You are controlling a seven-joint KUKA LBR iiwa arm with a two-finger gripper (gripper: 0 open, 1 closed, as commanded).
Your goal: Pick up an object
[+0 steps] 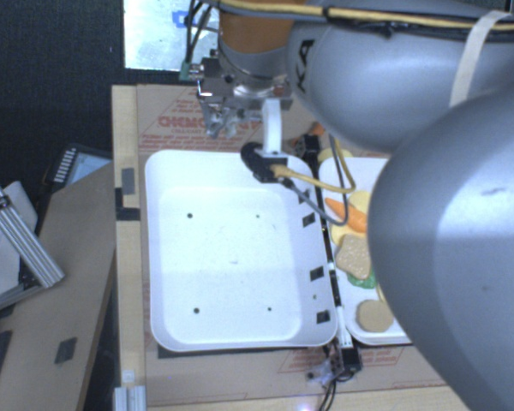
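My gripper [225, 125] hangs over the cardboard just beyond the far rim of the left white bin [231, 255], under the orange band of the wrist. Nothing shows in its grasp. The right bin [385, 339] is mostly hidden by my grey arm. In the strip still visible lie an orange piece [349, 215], a yellow piece [361, 199], a tan bread-like slice [355, 255] with a green bit [365, 278] below it, and a round tan disc [374, 316]. These lie well to the right of the gripper and nearer the camera.
The bins sit on a cardboard sheet [167, 122] with red print. A black divider with clips [321, 272] runs between the bins. Metal framing [17, 238] stands off the bench at the left. My arm's large grey body [445, 187] covers the right side.
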